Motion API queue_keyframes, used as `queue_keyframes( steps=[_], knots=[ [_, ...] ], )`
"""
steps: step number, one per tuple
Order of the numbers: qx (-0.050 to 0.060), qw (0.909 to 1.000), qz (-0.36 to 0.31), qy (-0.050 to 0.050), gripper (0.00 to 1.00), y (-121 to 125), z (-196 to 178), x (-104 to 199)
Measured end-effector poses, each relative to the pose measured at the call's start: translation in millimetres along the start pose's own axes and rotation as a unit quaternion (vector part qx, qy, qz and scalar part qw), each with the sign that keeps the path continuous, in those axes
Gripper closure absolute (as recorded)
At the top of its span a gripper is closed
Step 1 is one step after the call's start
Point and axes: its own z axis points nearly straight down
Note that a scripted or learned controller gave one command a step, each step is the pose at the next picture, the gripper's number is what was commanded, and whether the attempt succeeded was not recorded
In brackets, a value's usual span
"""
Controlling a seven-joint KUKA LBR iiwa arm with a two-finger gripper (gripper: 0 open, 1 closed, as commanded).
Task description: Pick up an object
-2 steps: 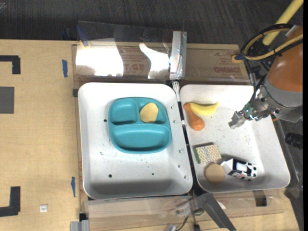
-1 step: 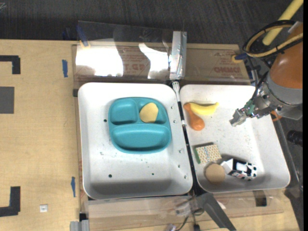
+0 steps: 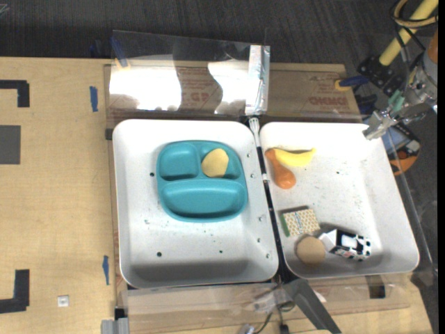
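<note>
Right, two white bins side by side on the bench. Over in the left bin [image 3: 132,221] sits a teal divided plate [image 3: 201,197], and a yellow, lemon-like fruit [image 3: 215,163] rests in its far right compartment.

Across to the right bin [image 3: 361,186], where the pickable pieces are gathered along its left side. At the far left corner a yellow banana [image 3: 295,156] lies just beside an orange carrot-like piece [image 3: 282,173], the two touching or nearly so. Nearer the camera, a small patterned square pad [image 3: 301,221] lies flat. Just nearer than that, a tan round ball-like object [image 3: 311,250] sits next to a black-and-white toy [image 3: 350,245], close to the near wall of the bin.

And the arm: the gripper [image 3: 381,125] hangs at the far right corner of the right bin, above its rim, well apart from every object in there. Whether it is open or closed cannot be made out from this angle. Nothing is seen in its grasp.

Behind the bins, a clear plastic sheet [image 3: 188,75] stands against brown cardboard.
</note>
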Motion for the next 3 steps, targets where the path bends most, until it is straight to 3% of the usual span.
queue_keyframes(
  steps=[1,2,3],
  knots=[
    [0.0,1.0,-0.005,0.0,1.0,41.1,-66.8,-69.0],
    [0.005,0.9989,0.048,0.003,1.0,31.4,7.2,-60.8],
    [-0.001,1.0,-0.002,-0.001,1.0,48.9,-59.4,-80.3]
  ],
)
